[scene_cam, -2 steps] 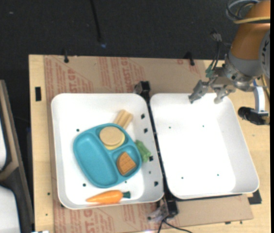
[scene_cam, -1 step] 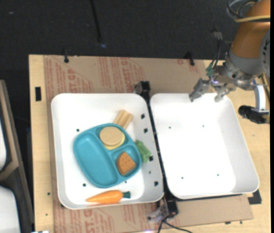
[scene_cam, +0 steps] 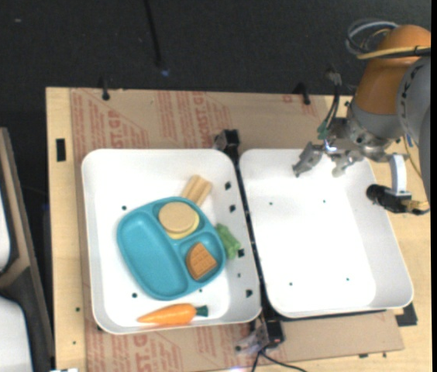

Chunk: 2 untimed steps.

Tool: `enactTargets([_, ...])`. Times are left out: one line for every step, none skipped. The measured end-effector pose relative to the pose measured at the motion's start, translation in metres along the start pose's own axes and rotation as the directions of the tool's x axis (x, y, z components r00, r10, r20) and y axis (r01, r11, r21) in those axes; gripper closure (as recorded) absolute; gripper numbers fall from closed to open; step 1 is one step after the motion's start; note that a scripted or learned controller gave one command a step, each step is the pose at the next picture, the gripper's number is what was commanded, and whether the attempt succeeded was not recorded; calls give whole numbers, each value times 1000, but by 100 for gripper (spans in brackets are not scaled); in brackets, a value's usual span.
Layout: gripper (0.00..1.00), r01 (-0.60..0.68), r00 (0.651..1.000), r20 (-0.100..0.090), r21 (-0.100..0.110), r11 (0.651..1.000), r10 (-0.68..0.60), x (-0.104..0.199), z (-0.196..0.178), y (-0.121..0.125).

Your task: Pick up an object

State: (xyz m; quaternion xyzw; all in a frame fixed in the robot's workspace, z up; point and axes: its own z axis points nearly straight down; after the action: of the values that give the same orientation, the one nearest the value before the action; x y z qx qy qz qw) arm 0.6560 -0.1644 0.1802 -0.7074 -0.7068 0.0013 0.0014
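Observation:
In the left bin [scene_cam: 98,208] lies a blue divided tray [scene_cam: 150,263] with a round tan biscuit [scene_cam: 179,218] and a brown bread piece [scene_cam: 201,260] in its compartments. A wooden block [scene_cam: 197,188] leans at the tray's upper edge, a green piece [scene_cam: 228,242] sits at its right side, and an orange carrot [scene_cam: 170,314] lies near the bin's front wall. My gripper [scene_cam: 322,163] hangs open over the far edge of the right bin [scene_cam: 319,285], with nothing between its fingers.
The arm's orange band and grey wrist [scene_cam: 385,76] stand at the upper right. A black clamp [scene_cam: 228,140] sits between the bins at the back. Brown cardboard [scene_cam: 164,115] covers the bench around both bins.

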Motion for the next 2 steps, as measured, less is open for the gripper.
enactTargets([0,0,1000,0,0,1000,0,-8,55,5])
enactTargets([0,0,1000,0,-3,1000,0,-9,81,5])
